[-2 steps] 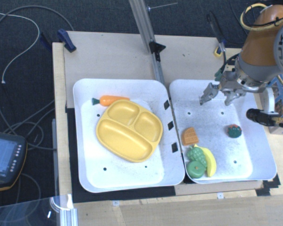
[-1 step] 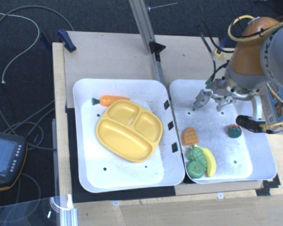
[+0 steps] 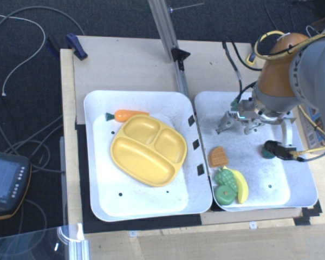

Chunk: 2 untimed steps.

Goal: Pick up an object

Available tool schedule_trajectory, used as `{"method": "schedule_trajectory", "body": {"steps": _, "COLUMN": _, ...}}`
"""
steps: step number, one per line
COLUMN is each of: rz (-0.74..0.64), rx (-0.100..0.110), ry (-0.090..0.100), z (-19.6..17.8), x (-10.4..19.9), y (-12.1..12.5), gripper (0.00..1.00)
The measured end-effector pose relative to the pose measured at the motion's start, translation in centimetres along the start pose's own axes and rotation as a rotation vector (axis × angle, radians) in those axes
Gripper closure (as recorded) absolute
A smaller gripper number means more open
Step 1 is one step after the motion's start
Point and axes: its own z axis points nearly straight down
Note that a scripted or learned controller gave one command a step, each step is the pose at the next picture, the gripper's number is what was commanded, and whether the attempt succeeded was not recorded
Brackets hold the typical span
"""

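Note:
My gripper [image 3: 236, 127] hangs over the upper part of the right bin [image 3: 271, 191]. Its fingers are open, with only bare bin floor between them. Below it, toward the bin's left wall, lies an orange-brown toy bread slice [image 3: 219, 156]. At the bin's near left corner, green grapes [image 3: 225, 176], a yellow banana [image 3: 240, 186] and a round green fruit [image 3: 223, 195] are bunched together. A yellow divided plate [image 3: 148, 149] lies in the left bin [image 3: 97, 188], and an orange carrot [image 3: 129, 114] with a green top sits just behind the plate.
A slanted metal pole [image 3: 165, 26] rises behind the two bins. The wall between the bins bears black clips [image 3: 195, 143]. Cables run over the bench at the back right. The right bin's centre and right side are bare floor.

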Motion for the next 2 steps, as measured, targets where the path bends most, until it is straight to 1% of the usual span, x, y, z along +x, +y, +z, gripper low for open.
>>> {"method": "schedule_trajectory", "body": {"steps": 1, "rz": -0.001, "rx": -0.006, "ry": 0.000, "z": -1.4, "x": 0.1, "y": 0.2, "gripper": 1.00}}
{"method": "schedule_trajectory", "body": {"steps": 2, "rz": -0.001, "rx": -0.011, "ry": -0.002, "z": -5.8, "x": -0.2, "y": 0.1, "gripper": 1.00}}
